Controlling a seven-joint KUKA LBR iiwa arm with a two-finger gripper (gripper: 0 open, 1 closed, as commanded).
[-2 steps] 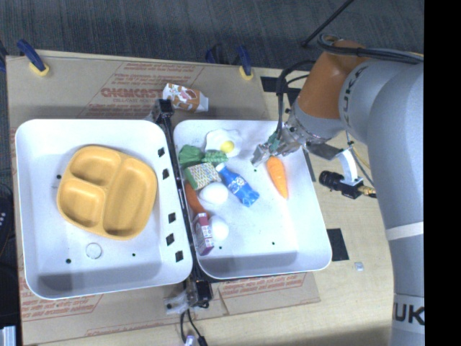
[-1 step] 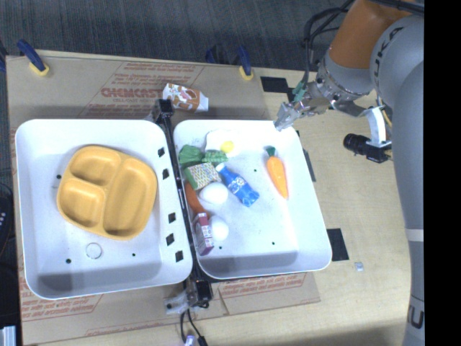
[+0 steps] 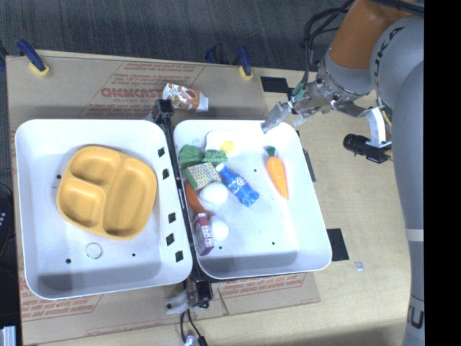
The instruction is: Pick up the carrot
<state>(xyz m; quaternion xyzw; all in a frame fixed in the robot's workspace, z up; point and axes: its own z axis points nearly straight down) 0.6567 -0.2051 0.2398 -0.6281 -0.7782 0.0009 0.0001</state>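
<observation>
The carrot (image 3: 278, 176) is orange with a green top and lies lengthwise near the right wall of the right bin (image 3: 306, 215), its green end pointing to the far side. My gripper (image 3: 284, 117) hangs over the bin's far right corner, a little beyond and above the carrot's green end. Its fingers stand apart with nothing between them, and they do not touch the carrot.
Left of the carrot lie a blue bottle (image 3: 238, 186), a white egg (image 3: 212, 194), green packets (image 3: 196, 157) and a small red bottle (image 3: 203, 231). The left bin (image 3: 36, 251) holds a yellow divided plate (image 3: 106, 191). A snack packet (image 3: 184, 97) lies outside, behind the bins.
</observation>
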